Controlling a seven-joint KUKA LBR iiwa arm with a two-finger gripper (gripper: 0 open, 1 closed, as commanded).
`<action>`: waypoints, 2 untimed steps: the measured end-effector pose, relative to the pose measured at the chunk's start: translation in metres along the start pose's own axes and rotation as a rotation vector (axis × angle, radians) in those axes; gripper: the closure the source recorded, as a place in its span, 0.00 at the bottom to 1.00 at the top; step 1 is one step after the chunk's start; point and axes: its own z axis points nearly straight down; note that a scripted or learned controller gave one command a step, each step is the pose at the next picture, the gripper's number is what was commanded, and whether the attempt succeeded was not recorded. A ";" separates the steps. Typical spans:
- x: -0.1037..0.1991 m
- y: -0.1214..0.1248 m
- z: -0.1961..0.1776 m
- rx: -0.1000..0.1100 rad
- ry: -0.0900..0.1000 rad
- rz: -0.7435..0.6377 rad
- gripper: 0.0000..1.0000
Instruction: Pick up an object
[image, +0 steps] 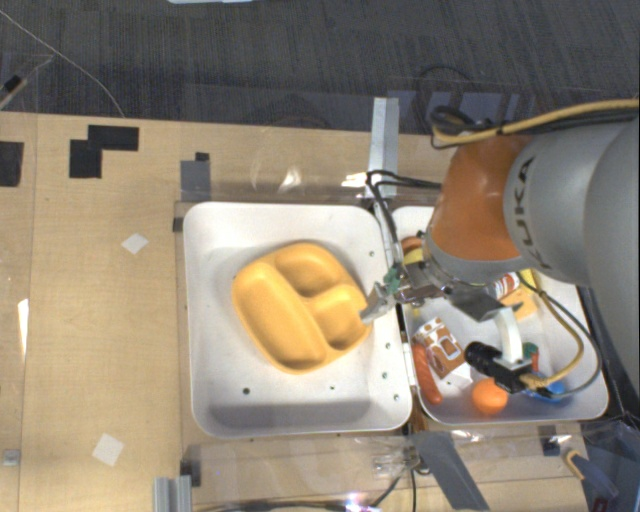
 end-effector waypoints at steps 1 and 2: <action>0.009 0.044 0.039 -0.018 -0.020 0.089 0.00; 0.008 0.057 0.056 -0.023 -0.033 0.124 0.00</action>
